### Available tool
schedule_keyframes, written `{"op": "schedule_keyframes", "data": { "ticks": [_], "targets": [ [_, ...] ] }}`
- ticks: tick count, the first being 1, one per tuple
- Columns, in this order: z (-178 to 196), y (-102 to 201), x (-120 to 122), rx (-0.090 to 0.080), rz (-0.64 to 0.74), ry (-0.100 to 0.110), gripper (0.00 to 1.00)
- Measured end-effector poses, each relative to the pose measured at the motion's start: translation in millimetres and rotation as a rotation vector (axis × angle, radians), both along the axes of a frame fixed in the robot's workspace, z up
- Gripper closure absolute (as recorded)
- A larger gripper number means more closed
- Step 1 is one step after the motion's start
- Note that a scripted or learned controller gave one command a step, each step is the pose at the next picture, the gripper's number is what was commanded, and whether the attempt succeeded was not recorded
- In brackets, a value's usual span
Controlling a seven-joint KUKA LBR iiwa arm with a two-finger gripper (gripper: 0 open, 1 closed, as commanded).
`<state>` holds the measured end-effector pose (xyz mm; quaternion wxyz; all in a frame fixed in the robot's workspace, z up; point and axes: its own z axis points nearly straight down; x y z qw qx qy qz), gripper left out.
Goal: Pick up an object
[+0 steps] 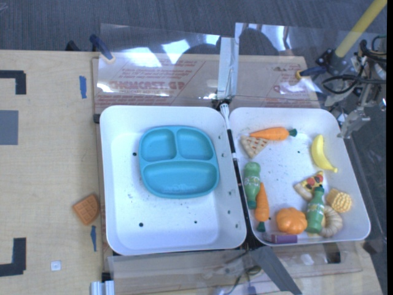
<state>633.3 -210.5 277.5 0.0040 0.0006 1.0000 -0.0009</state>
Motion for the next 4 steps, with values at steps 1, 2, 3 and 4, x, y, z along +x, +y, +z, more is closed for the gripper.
{"op": "schedule_keyframes", "data": {
  "ticks": [1, 2, 3, 4],
  "targets": [
    [-182.0, -10.4, 12.1, 0.005, -0.050, 0.014, 0.00],
    [-189.6, -11.4, 13.7, 0.001, -0.005, 0.002, 0.00],
    [-189.6, -11.2, 10.7, 0.001, 0.004, 0.002, 0.00],
    [-189.5, -11.3, 12.7, -0.002, 0.078, -0.001, 0.00]
  ]
}}
